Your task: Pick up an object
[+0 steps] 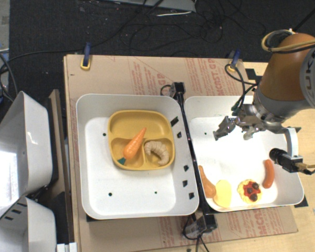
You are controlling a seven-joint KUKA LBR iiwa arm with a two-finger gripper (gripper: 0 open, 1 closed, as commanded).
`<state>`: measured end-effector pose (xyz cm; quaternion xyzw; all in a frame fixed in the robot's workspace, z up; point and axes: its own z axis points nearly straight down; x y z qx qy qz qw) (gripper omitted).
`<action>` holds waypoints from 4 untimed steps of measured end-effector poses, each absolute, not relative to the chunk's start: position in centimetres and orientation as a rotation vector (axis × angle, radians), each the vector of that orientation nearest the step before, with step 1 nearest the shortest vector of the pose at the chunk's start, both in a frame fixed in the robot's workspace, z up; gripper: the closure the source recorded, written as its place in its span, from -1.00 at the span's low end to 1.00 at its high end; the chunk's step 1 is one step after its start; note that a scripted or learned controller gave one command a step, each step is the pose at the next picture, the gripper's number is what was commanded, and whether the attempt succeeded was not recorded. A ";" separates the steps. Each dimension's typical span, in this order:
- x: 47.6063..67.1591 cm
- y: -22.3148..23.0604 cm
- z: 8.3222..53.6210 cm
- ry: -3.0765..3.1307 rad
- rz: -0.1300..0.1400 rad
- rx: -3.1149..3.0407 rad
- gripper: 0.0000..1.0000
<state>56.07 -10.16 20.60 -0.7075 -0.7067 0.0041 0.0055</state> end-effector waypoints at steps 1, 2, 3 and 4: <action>56.4 -10.2 21.3 -2.222 0.000 -2.220 -1.00; 56.9 -10.7 16.6 -2.217 0.005 -2.220 -1.00; 56.9 -10.0 10.3 -2.217 0.005 -2.218 -1.00; 56.9 -9.9 9.1 -2.219 0.002 -2.221 -1.00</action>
